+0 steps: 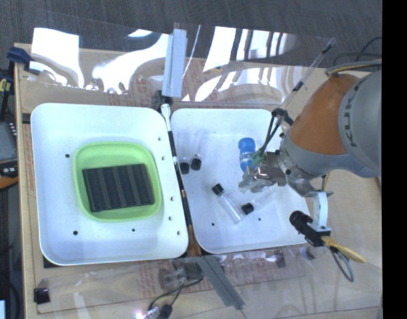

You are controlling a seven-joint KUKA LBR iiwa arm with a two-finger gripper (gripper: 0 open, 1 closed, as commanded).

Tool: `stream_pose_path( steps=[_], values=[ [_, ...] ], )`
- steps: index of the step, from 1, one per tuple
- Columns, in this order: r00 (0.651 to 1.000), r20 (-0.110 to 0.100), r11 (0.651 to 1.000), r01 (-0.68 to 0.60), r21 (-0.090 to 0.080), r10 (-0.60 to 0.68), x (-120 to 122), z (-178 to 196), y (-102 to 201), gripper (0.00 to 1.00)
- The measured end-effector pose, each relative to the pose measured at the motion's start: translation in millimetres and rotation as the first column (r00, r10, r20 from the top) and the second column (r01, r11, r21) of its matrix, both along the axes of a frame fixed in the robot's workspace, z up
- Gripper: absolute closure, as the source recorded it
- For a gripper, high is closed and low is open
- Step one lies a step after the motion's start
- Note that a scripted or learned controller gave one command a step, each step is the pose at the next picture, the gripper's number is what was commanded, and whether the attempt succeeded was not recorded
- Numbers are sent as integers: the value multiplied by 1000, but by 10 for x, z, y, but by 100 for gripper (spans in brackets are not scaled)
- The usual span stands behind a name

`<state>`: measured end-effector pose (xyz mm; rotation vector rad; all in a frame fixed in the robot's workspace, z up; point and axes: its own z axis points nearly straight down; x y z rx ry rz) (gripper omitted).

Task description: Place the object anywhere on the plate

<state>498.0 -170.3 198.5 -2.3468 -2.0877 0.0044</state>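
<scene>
Plate (117,186) sits centred in L bin (47,231). R bin (270,241) adjoins at 3 o'clock, w/ bottle (247,150) inside; gripper (257,177) just at bottle's 6 o'clock.

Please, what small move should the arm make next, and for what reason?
Probably a short, careful descent onto the clear plastic bottle with the blue cap. The gripper is low in the right white bin, right beside that bottle, while the green square plate with the dark ribbed centre waits in the left white bin. Nothing can be seen held between its fingers.
</scene>
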Motion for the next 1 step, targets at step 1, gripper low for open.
stream_pose_path(
  steps=[1],
  values=[
    [1000, 0, 1000, 0, 0, 0, 1, 0, 1, 0]
  ],
)
